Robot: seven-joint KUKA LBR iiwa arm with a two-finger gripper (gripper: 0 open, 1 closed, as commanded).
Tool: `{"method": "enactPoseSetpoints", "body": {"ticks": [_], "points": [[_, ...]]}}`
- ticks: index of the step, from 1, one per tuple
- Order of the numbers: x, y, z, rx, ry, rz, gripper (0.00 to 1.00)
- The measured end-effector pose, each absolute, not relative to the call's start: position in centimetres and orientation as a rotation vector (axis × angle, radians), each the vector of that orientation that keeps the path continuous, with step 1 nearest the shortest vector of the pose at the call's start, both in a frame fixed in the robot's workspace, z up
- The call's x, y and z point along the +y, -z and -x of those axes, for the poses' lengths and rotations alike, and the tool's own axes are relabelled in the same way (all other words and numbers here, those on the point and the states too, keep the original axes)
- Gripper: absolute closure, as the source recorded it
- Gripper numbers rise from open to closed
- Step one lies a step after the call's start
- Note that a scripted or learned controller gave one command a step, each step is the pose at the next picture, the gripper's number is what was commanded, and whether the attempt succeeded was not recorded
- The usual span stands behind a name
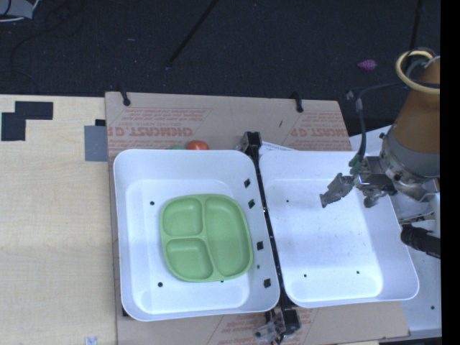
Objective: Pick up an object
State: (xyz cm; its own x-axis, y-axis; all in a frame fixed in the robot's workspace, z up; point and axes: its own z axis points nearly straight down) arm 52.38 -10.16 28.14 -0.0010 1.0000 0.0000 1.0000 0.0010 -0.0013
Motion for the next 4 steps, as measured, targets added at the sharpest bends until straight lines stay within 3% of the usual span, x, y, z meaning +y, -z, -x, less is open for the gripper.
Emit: {"method": "enactPoseSetpoints", "body": {"ticks": [2, 3, 4], "points": [[-9.5, -17.5, -52.7, -2.216, -0.009, 2.216, 0.0], [-9.8, -12.7, -51.8, -2.215, -0.008, 2.217, 0.0], [-10.0, -14.0, -51.8, -2.209, -0.006, 2.225, 1.0]]}}
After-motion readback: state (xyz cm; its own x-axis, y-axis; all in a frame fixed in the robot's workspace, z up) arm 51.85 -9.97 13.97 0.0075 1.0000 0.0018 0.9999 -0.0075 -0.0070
